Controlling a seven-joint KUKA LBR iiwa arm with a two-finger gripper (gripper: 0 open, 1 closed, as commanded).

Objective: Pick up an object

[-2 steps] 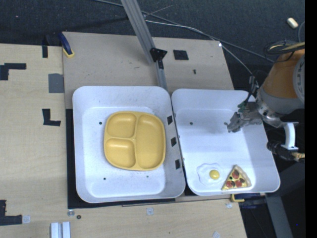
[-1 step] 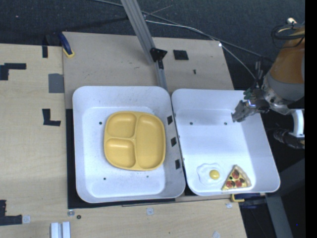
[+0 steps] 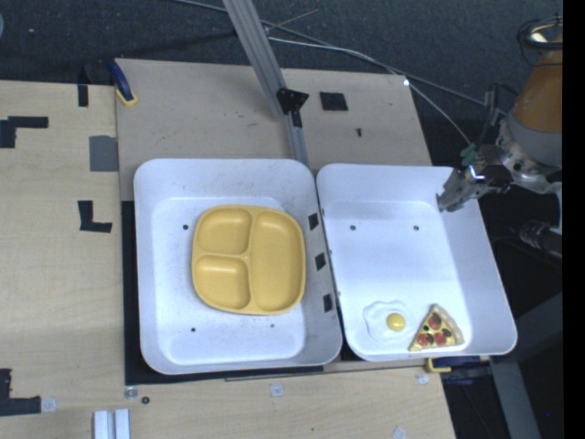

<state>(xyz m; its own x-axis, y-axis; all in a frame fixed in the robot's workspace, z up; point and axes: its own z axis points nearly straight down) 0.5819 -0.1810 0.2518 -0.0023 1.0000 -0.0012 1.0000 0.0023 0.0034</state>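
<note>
A fried egg toy (image 3: 388, 320) lies in the near part of the right bin (image 3: 402, 236). Beside it on the right rests a pizza slice toy (image 3: 437, 328), close to the bin's near right corner. My gripper (image 3: 454, 196) hangs over the right bin's far right rim, well away from both toys, and nothing shows between its fingers. The grey arm with its orange band reaches in from the right edge.
The left bin (image 3: 160, 245) holds a yellow divided plate (image 3: 248, 259) in its middle. A slanted metal pole (image 3: 260, 44) crosses the bench behind the bins. Cables run across the dark floor at the back.
</note>
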